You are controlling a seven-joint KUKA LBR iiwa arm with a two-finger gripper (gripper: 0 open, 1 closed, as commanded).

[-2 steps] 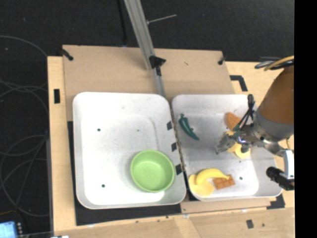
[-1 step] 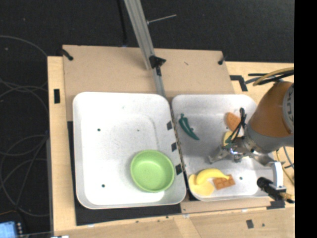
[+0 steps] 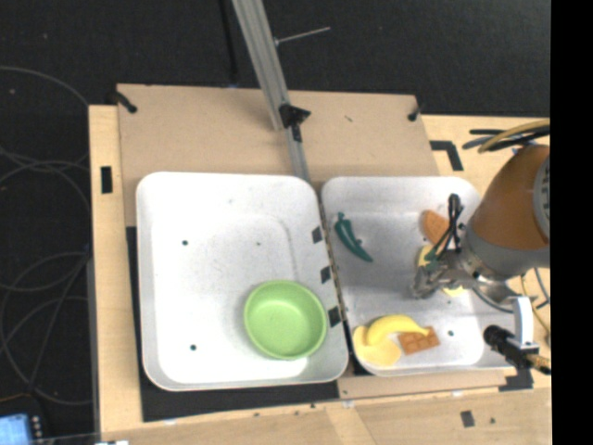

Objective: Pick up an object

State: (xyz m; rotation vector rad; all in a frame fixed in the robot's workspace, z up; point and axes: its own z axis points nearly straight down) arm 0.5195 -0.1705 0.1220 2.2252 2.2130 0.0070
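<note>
Two shallow white bins sit side by side on the bench. The left bin [image 3: 185, 221] holds one item: a lime-green bowl [image 3: 285, 318], upright, round, near the bin's front right corner, close to the wall shared with the other bin.

The right bin [image 3: 389, 202] holds several small items. Count from the left: one dark teal curved piece [image 3: 352, 236], thin and hooked, lying near the shared wall toward the back; one yellow banana-shaped toy [image 3: 387, 335] at the front edge; one small orange block [image 3: 419, 342] touching the banana's right end; one orange rounded item [image 3: 433, 222] toward the back right, partly covered by the arm's cabling; and a bit of yellow just under the gripper, too hidden to name.

The gripper [image 3: 428, 281] is low over the right bin's middle right, beside that yellow bit. Cannot tell how it stands, or whether anything is held. Grey arm body with orange band [image 3: 511, 207] enters from the right edge, above the bin's right wall.
</note>
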